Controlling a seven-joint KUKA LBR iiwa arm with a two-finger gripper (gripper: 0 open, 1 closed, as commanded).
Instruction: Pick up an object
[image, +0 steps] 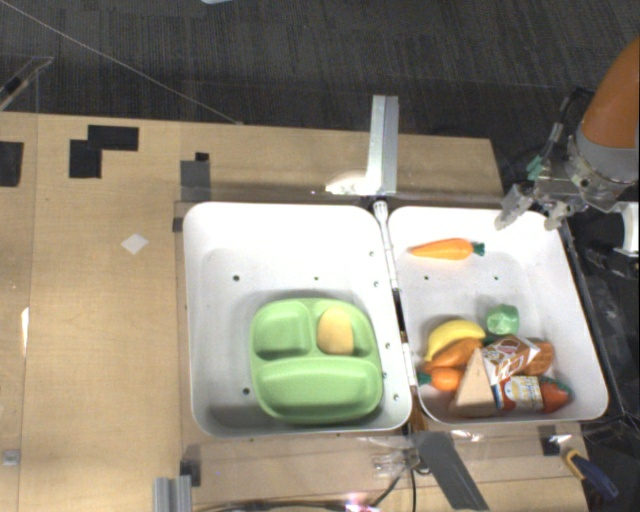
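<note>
While the gripper (530, 205) hovers over the right bin's (590, 330) far rim — fingers spread, holding nothing — the carrot (440, 249) lies apart below it, the readiest pick.

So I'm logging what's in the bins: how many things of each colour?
Green: 2, divided plate and small green piece
Yellow: 2, lemon and banana
Orange: 2, carrot and orange piece
Mixed-colour packets: 2
Total: 8
</note>
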